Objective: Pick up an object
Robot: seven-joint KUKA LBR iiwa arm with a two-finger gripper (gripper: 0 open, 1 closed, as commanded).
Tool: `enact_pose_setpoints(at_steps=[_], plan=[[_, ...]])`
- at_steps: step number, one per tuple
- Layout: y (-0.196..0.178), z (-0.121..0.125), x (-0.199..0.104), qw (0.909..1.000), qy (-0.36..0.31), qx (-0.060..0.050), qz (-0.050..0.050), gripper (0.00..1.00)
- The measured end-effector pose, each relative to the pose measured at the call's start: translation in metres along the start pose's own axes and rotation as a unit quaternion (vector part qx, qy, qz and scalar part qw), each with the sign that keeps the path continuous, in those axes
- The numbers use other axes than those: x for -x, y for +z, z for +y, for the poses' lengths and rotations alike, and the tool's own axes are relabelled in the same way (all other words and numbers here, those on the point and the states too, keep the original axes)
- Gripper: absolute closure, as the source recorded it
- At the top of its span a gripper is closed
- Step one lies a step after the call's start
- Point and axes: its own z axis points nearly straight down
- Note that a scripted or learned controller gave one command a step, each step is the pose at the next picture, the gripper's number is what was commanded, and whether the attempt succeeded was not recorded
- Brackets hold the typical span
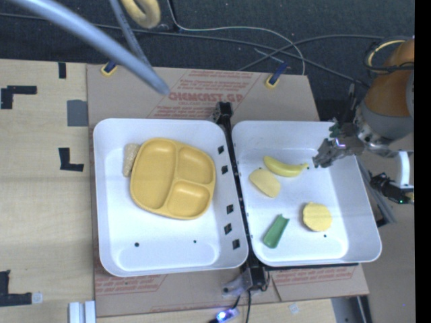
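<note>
Camera view, left to right. Left bin (111, 200): yellow divided tray (172, 177) lying flat, tan sponge-like piece (129, 159) tucked at its left edge. Right bin (357, 244): pale yellow wedge (264, 182), green block (275, 231) nearer the front, yellow banana (283, 167) toward the back, round yellow piece (316, 217) further right. Gripper (326, 155) low over right bin's back right area, just beside banana's right tip; finger state not discernible, nothing seen held.

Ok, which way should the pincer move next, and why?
Probably a short slide left and down onto the banana. The pincer sits at the right bin's upper right, just beside the banana's right tip, holding nothing visible; that is the nearest item.
</note>
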Motion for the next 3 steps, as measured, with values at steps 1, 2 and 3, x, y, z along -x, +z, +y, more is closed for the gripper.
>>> enact_pose_setpoints(at_steps=[1,2,3], plan=[[-0.063,0.005,0.002,1.0000,0.000,0.001,-0.001,1.00],[-0.063,0.006,0.002,1.0000,0.000,-0.002,0.000,1.00],[-0.052,-0.008,-0.042,1.0000,-0.001,-0.003,0.001,1.00]])
